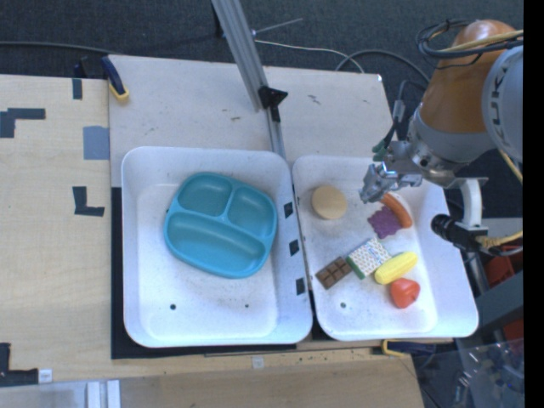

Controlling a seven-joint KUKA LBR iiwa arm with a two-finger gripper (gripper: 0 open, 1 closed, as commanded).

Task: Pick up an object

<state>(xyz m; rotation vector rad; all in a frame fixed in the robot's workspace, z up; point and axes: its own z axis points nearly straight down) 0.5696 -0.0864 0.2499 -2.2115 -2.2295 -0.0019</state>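
Blue plate [222,224] lies in the left bin [136,253]. In the right bin [455,308], the gripper [374,187] hovers at two o'clock from the bun [329,202], just beside the carrot [398,210]; whether it is apart or together, I cannot tell. Below lie a purple piece [384,223], chocolate bar [333,272], corn [396,267] and a red piece [405,292].

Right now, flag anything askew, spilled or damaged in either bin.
Nothing stands out. The blue divided plate lies flat in the left bin; the toy foods sit loosely scattered in the right bin, none spilled over a rim.
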